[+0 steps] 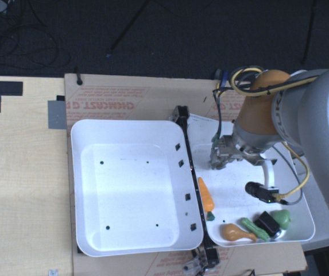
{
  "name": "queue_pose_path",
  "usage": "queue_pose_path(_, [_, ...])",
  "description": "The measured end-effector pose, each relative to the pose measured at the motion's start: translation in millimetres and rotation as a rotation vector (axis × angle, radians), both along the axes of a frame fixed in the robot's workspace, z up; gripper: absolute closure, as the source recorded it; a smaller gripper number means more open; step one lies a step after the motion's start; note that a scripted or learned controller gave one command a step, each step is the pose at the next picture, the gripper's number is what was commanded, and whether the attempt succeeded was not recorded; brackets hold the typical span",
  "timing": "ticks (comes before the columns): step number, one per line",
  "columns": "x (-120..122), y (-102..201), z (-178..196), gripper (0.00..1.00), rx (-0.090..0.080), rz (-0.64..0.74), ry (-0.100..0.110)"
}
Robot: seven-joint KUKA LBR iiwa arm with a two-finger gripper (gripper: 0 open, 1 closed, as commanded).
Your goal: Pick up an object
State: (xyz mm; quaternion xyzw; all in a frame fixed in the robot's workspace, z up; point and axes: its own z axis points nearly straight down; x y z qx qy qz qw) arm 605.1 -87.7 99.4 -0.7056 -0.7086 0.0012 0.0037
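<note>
Worktop: pale wood, carrying a cardboard sheet with two white bins on it side by side.

Left bin: bare white floor with a few small dark dots.

Right bin: holds all the loose items. Orange carrot-shaped toy lies lengthwise against the divider between the bins. Along the near edge: a tan pear-shaped piece, a green piece, a small black block and a rounder green item, clustered and touching.

Arm: grey with an orange band, reaching in from the right over the right bin.

Gripper: low over the far part of the right bin floor; whether open or closed cannot be told, nothing visibly grasped. The carrot toy lies just nearer the camera than the gripper, apart from it; the cluster lies well apart
</note>
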Motion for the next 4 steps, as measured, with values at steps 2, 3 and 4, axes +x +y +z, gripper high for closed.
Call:
queue_pose_path(2, [40, 130, 166, 1.00, -0.002, 0.004, -0.013])
queue_pose_path(3, [39, 176, 170, 1.00, -0.003, 0.001, -0.005])
queue_pose_path(4, [23, 120, 82, 1.00, -0.007, -0.010, 0.006])
